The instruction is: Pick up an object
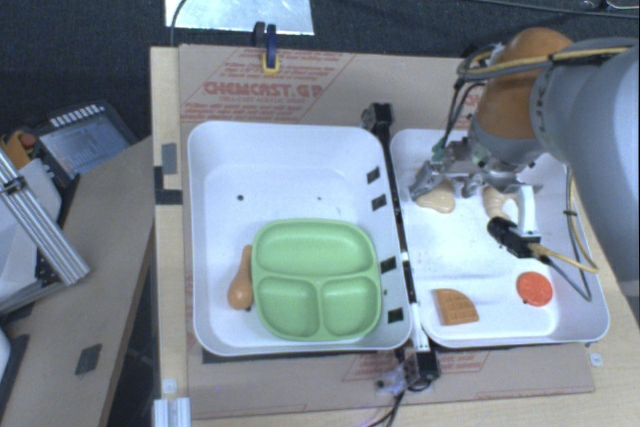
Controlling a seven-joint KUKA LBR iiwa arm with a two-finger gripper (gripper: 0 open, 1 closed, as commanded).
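The end effector (437, 177) is down low in the right bin (575, 320), metal fingers (425, 179) pointing left, and right at their tips sits a pale beige lump (435, 200), just below and touching or nearly so. Whether it is pinched between them, hard to say from this angle; I cannot tell how wide the fingers stand. Just right of the end effector lies a second beige piece (495, 203). Further below are a tan wedge (455, 306) and an orange disc (535, 289), well apart from the fingers.
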